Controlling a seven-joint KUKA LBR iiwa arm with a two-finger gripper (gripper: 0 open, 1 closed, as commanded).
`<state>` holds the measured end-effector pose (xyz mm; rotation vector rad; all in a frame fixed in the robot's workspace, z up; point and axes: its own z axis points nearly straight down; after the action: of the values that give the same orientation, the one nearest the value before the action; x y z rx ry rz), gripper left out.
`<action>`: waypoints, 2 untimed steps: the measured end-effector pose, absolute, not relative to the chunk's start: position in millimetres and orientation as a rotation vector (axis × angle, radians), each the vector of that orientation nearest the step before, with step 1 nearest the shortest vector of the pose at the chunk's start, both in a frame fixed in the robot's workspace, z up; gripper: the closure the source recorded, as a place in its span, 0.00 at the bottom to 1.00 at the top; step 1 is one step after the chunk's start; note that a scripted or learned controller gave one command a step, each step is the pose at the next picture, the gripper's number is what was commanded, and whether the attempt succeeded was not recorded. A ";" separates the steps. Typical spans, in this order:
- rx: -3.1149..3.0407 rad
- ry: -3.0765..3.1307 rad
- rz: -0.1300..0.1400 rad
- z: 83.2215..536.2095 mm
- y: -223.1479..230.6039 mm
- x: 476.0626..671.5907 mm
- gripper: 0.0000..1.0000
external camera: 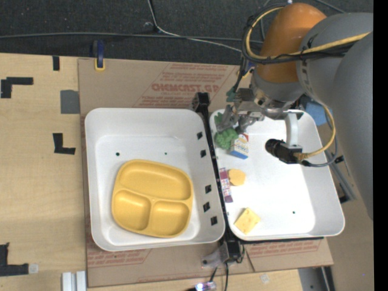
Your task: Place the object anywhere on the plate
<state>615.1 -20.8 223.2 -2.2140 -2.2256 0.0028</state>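
Observation:
A yellow divided plate (153, 197) lies in the left bin (97, 126). In the right bin (315, 211), near its far left corner, sit a green leafy toy (225, 138) and a small red, white and blue carton (242, 146). My gripper (235, 119) hangs just above the green toy, its fingers pointing down at it. Nearer the front lie a small round yellow piece (237, 177) and a yellow wedge (247, 220).
A thin purple strip (225, 183) lies along the right bin's left wall. Black clips sit on the divider between the bins. The grey arm with its orange band (291, 35) covers the right bin's far right side.

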 end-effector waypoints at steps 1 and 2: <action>-2.214 -2.226 0.003 217.5 32.9 615.4 1.00; -2.212 -2.229 -0.001 228.0 89.8 624.8 1.00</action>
<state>624.8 89.8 228.0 -2.2124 -2.2286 -0.0014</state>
